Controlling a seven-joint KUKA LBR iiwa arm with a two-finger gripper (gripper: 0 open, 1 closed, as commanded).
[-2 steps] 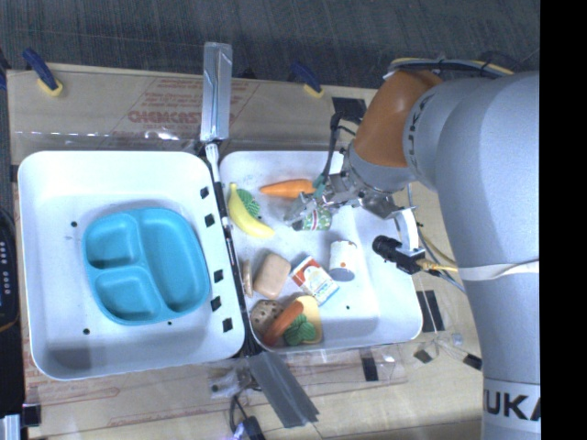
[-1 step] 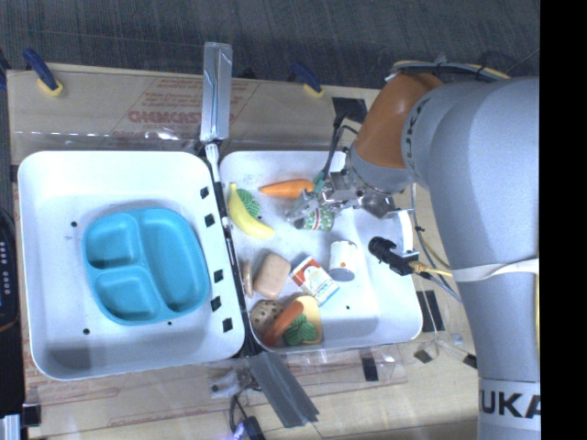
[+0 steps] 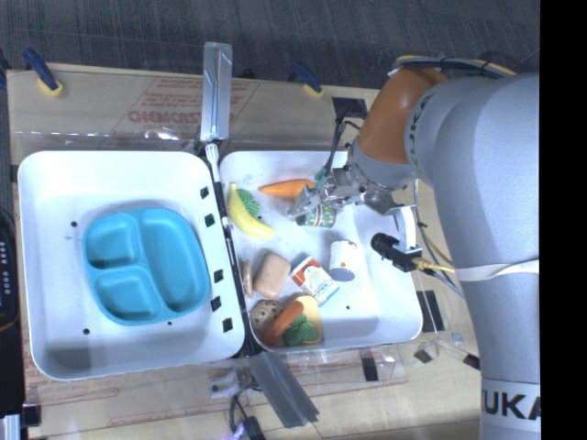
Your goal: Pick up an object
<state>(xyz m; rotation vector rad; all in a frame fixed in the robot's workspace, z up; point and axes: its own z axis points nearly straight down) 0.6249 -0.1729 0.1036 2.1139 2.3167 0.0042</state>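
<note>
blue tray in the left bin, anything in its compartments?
Empty. The blue tray lies flat in the left bin, and all three compartments show bare blue.

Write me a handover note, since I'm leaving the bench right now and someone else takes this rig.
Gripper: low in the right bin, near its back, over a small green and red can. Whether it is open or shut cannot be told, and no grasp is visible.
Right bin: carrot and banana at the back left, white cup in the middle, bread and a red and white carton beside it, a heap of small food toys at the front.
Left bin: blue tray.
Done: nothing lifted.
Left: grasp one object and raise it.
</note>
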